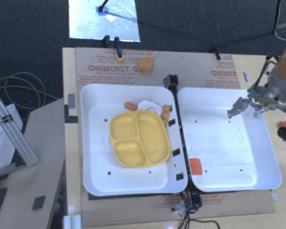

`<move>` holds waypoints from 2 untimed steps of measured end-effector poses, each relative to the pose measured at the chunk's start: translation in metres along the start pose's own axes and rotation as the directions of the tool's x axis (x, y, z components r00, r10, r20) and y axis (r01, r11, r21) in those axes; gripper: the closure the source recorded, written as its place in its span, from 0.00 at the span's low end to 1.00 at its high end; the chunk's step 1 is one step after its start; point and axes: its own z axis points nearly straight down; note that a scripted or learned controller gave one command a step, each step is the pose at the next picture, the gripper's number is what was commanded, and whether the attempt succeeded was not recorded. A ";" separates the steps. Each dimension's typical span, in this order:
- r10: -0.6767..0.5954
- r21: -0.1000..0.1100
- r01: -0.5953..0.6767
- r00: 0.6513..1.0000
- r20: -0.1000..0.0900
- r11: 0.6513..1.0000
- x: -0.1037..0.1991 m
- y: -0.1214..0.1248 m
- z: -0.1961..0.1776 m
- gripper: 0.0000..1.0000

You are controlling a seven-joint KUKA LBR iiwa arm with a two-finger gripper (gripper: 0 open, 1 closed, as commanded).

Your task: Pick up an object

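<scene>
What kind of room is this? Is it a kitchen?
Probably not a kitchen; it looks like a robot lab. A robot arm's gripper hangs over two white bins on a bench, with loose cables on the floor. The yellow plate looks like a practice toy.

Robotics lab: worktop (214, 63) under protective board with two clamped white bins (93, 128), robot arm (283, 75) reaching in, loose cables (19, 87) on dark carpet, aluminium frame rail (9, 132) at left.

Smooth yellow plastic divided tray (139, 138), glossy white plastic bins (93, 175), matt brown cardboard bench sheet (190, 68), shiny foil sheet (104, 13)
</scene>
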 end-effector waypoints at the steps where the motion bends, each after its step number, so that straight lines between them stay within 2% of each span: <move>1: -0.006 -0.011 0.006 1.000 -0.001 1.000 0.053 -0.057 -0.132 0.00; 2: -0.014 -0.004 0.014 1.000 -0.004 1.000 0.174 -0.080 -0.156 0.00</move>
